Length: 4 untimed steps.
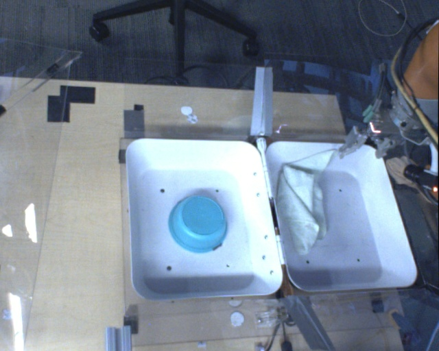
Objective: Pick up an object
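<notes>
**benchwatcher:** So here's what we're looking at. Two white bins side by side on the wooden bench (82,226). The left bin (147,271) has a blue bowl (198,223) sitting upside down a bit below its middle, well clear of all four walls. The right bin (370,267) has a pale crumpled cloth (300,206) lying along its left side, running from near the top wall down to about mid-bin, close to the divider between the two bins.

**gripgeek:** And the arm? We see it coming in at the upper right of the frame, with the gripper (357,139) up around the top right corner of the right bin, near the rim.

**benchwatcher:** Yep. From there a thin pale strand or fold of the cloth seems to stretch from the main bundle up toward the gripper, but it's small and blurry, so we can't tell whether anything is actually pinched.

**gripgeek:** Agreed, we honestly can't tell if it's wide or closed from this angle. Too much cable clutter (411,137) around it.

**benchwatcher:** Other bits: a metal bar (262,103) stands upright-ish in frame above the seam between the bins, black tape marks (67,101) sit at the upper left of the bench, and an office chair base (177,20) is on the floor along the top edge.
</notes>
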Each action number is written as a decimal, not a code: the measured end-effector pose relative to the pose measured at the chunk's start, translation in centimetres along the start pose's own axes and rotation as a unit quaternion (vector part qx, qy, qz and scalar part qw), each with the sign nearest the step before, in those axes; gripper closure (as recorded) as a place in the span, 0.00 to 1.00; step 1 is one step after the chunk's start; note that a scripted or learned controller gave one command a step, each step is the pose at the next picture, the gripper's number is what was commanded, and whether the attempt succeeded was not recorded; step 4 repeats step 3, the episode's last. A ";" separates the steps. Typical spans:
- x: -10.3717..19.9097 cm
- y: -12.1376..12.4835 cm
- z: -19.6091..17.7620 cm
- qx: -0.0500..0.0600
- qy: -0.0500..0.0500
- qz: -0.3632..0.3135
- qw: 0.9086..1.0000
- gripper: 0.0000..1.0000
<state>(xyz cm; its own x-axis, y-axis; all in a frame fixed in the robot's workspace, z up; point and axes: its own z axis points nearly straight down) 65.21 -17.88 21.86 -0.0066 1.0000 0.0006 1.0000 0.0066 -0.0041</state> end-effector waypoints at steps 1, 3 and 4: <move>3.8 1.8 12.6 -0.003 -0.001 -0.030 1.000 0.00; 1.1 1.1 5.0 -0.002 -0.001 -0.093 0.996 1.00; 1.1 1.1 5.0 -0.002 -0.001 -0.093 0.996 1.00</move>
